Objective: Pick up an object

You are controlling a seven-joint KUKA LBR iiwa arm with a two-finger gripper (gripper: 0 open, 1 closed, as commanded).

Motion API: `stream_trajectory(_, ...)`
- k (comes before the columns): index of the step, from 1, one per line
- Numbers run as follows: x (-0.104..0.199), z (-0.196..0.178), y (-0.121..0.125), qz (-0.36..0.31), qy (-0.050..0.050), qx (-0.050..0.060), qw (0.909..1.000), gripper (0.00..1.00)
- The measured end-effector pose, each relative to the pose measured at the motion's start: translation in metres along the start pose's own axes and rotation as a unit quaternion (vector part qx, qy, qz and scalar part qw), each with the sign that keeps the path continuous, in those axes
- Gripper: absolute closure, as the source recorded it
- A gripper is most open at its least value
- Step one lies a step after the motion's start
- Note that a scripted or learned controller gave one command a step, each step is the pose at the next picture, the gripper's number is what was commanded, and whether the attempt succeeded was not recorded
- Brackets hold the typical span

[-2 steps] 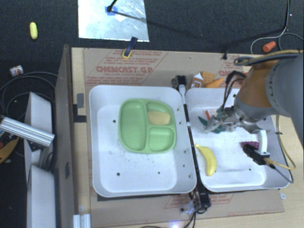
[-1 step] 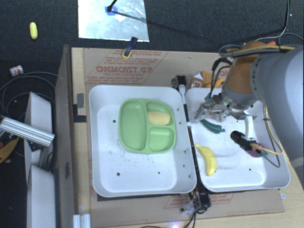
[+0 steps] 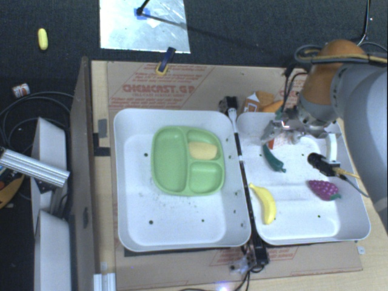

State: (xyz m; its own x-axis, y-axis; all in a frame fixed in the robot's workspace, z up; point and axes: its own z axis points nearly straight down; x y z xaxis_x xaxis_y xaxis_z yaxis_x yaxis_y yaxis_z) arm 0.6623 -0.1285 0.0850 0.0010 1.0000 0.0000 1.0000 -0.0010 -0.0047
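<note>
Left bin (image 3: 139,223): green divided plate (image 3: 173,162), pale yellow item (image 3: 203,150) in its upper right compartment | Right bin (image 3: 303,223): banana (image 3: 265,204) near the left wall, purple grapes (image 3: 323,189) further right, dark green item (image 3: 273,159) beyond the banana | Hand (image 3: 280,130): over the right bin's far left corner, near the dark green item

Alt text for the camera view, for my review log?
The robot's claw hangs over the upper-left part of the right bin, which holds a dark green piece, a banana and purple grapes. The left bin holds a green divided plate with a yellow item in one compartment.
</note>
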Motion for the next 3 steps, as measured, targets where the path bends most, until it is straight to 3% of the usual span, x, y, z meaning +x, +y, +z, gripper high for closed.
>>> stream_trajectory(1,0.026,0.001,-0.031,-0.001,0.0,-0.002,1.0,0.0)
stream_trajectory(2,0.014,0.001,-0.049,0.0,0.0,-0.002,1.0,0.0)
stream_trajectory(3,0.011,0.0,-0.036,-0.003,0.0,-0.004,1.0,0.0)
